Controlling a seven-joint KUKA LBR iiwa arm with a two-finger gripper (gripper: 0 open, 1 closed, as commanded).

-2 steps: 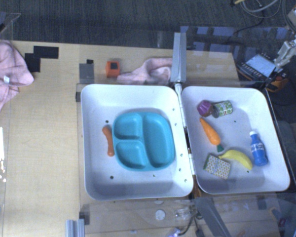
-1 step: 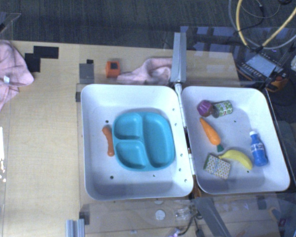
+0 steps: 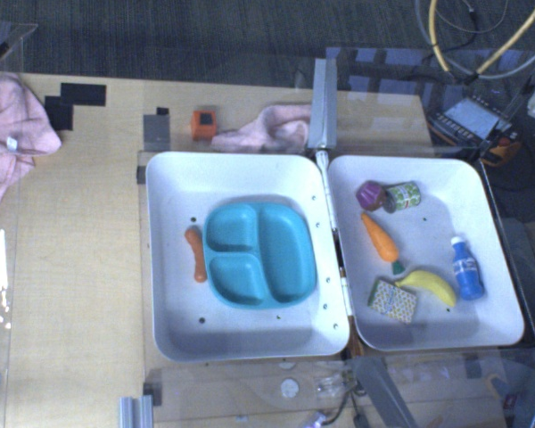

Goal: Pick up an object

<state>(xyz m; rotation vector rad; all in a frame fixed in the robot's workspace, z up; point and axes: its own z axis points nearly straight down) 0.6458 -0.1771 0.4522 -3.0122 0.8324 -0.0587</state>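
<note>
The right bin point(image 3: 490, 230) holds several objects. A small can with a purple end and green label point(image 3: 389, 196) lies at its back left. An orange carrot point(image 3: 380, 237) lies slantwise below it. A yellow banana point(image 3: 429, 284) rests toward the front, with a patterned sponge point(image 3: 392, 300) just left of it. A blue bottle with a white cap point(image 3: 466, 268) stands out at the right side. In the left bin point(image 3: 169, 319), a blue divided plate point(image 3: 257, 253) sits in the middle, and a thin orange sausage-like piece point(image 3: 196, 253) lies to its left.
A pink cloth point(image 3: 266, 131) lies behind the left bin, another pink cloth point(image 3: 9, 141) at the bench's far left. A small orange block point(image 3: 203, 123) and a grey block point(image 3: 157, 130) sit on the wood behind the bins. Cables point(image 3: 481, 25) loop at the top right.
</note>
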